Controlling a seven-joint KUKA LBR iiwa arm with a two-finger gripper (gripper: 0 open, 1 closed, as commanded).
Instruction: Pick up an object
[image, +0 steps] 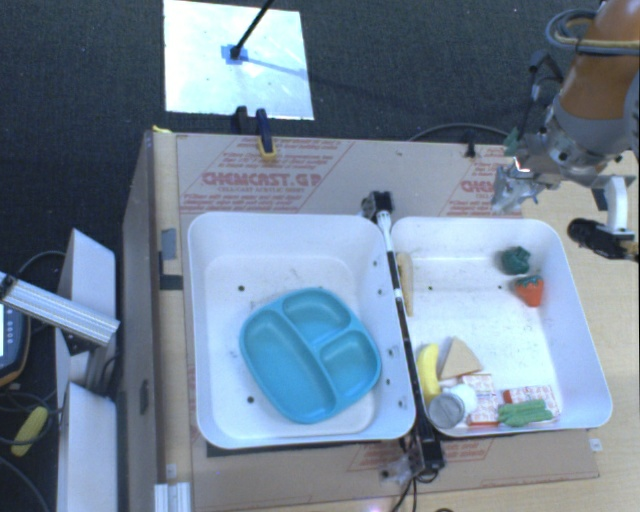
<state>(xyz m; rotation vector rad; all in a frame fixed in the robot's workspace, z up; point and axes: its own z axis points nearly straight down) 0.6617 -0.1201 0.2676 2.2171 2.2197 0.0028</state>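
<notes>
My gripper hangs over the far rim of the right bin, with nothing visible between its fingers. In that bin, a dark green toy and an orange carrot-like toy lie near the far right corner, just below the gripper. Toward the near end lie a yellow banana, a tan wedge, a small metal can, a red-and-white packet and a green pea-pod toy. A pale stick lies by the left wall.
The left bin holds a blue sectioned plate. A black-handled brush lies along the divide between the bins. A blue clamp sits at the bench's far edge. Cables run near the arm.
</notes>
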